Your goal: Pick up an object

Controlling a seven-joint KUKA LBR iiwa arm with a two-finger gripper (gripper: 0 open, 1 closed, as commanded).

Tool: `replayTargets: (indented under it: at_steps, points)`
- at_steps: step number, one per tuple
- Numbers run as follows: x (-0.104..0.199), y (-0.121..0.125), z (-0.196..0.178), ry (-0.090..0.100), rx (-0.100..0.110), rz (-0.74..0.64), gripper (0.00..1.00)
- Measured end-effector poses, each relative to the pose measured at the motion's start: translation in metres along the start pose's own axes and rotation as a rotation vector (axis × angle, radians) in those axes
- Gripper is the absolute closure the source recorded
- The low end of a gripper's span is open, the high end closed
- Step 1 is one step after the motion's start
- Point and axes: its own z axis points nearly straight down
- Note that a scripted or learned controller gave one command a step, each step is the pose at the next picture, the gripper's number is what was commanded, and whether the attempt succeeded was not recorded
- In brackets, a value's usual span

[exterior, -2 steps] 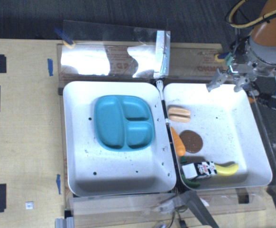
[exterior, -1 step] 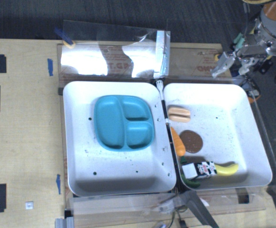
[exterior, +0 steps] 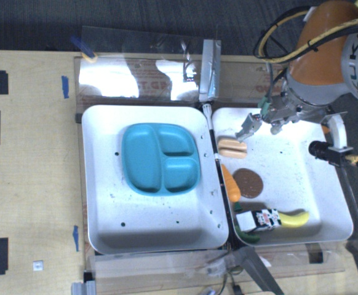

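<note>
Grey-fingered gripper (exterior: 251, 128), how far open impossible to tell, hangs low in the right bin (exterior: 326, 217) just above a hot dog (exterior: 232, 147); carrot (exterior: 230, 184), brown disc (exterior: 248, 182) and banana (exterior: 294, 218) lie nearer the front.

Blue tray (exterior: 161, 158), brown disc (exterior: 248, 182), yellow banana (exterior: 294, 218) (perhaps orange carrot (exterior: 230, 185)).

Position: one fixed camera sits above the desk (exterior: 25, 165), high enough to take in both bins.
Direction: it looks down at a slant, the far side of the desk toward the top edge.
Coverage: the left bin (exterior: 99, 226) and the right bin (exterior: 326, 220) lie side by side, centre and right.
Arm: the arm (exterior: 326, 48) enters from the upper right.
</note>
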Motion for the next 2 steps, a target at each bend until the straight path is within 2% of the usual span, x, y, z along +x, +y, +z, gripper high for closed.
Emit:
replayTargets:
  at_steps: [1, 2]
  points:
    - [-0.0086, -0.064, 0.0469, -0.002, -0.005, -0.13, 0.0]
    - [-0.0083, -0.063, 0.0454, -0.003, -0.009, -0.131, 0.0]
